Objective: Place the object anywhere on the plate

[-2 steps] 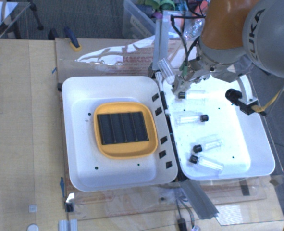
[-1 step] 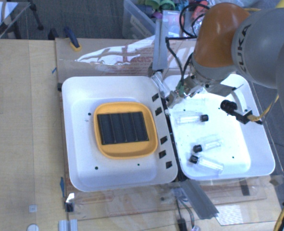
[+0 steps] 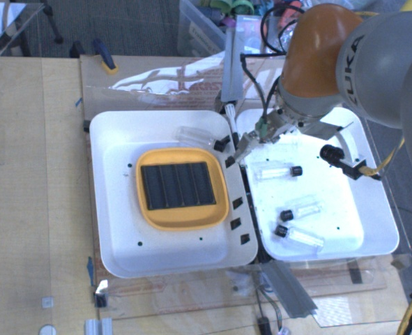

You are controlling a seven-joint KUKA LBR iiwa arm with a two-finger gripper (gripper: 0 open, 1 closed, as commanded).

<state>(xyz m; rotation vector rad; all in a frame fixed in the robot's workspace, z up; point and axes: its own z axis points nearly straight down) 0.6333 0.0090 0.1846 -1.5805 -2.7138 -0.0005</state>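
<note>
My jaws [image 3: 251, 139] sit near the middle of the frame, low over the seam where the left bin [image 3: 108, 187] meets the right bin [image 3: 380, 222]. From this slanted view I cannot tell how far apart they stand, and I see nothing that I could call held; the metal parts there blur into the bin rims.

The plate [image 3: 183, 216], yellow-orange with a dark ribbed centre, lies in the left bin, left of centre in the frame, and nothing rests on it. The likely objects are clear tubes with black caps in the right bin: one tube [image 3: 275, 172] just right of my jaws, a second tube [image 3: 302, 210] lower down, and a third tube [image 3: 300, 237] below that. A fainter clear tube [image 3: 194, 135] lies in the left bin above the plate.

I judge that I am at the pick stage, or just starting a carry, with placing not yet done. The next move calls for a sure grip on one tube, a lift clear of both rims, then a short travel left to the plate.

My orange wrist band [image 3: 317, 47] and grey arm cover the upper right of the right bin. The tubes are transparent against white, so their edges are hard to trace.
</note>
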